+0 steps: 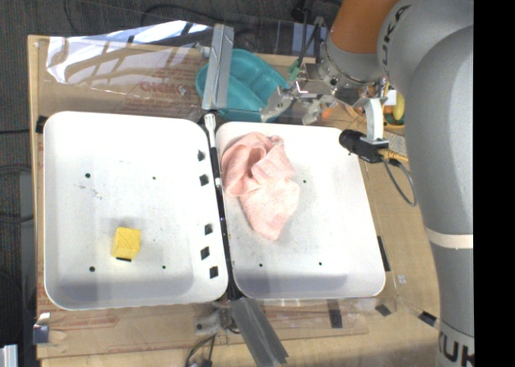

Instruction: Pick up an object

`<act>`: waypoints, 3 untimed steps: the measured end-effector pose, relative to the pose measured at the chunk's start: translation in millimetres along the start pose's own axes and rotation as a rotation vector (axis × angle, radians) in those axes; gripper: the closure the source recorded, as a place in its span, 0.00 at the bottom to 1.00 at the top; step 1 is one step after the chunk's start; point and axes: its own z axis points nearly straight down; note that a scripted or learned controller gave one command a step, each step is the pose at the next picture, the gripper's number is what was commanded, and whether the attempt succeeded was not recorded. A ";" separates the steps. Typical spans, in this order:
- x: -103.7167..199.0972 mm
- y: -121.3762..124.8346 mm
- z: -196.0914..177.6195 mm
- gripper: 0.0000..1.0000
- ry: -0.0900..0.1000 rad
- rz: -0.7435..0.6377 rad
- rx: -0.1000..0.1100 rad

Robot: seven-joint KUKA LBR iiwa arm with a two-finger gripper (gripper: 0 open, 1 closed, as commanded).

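A crumpled pink cloth (261,180) lies in the left half of the right bin (346,228). A small yellow block (126,243) sits in the left bin (96,156), toward its near left. My gripper (294,110) hangs over the far edge of the right bin, just beyond the cloth's top and a little to its right. Its fingers stand open with nothing between them. The grey arm with its orange band comes in from the upper right.
A teal object (241,84) rests on the bench behind the bins, close to the gripper's left. Clear plastic sheet (121,55) covers the bench's far left. Black clips line the divider (213,196) between the bins. Small yellow and orange things (392,108) sit by the arm.
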 end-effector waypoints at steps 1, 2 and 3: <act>0.0 0.0 0.0 0.00 0.000 0.000 0.000; 15.2 0.7 144.2 0.00 0.000 -0.157 0.000; 16.2 1.1 133.7 1.00 0.000 -0.162 0.001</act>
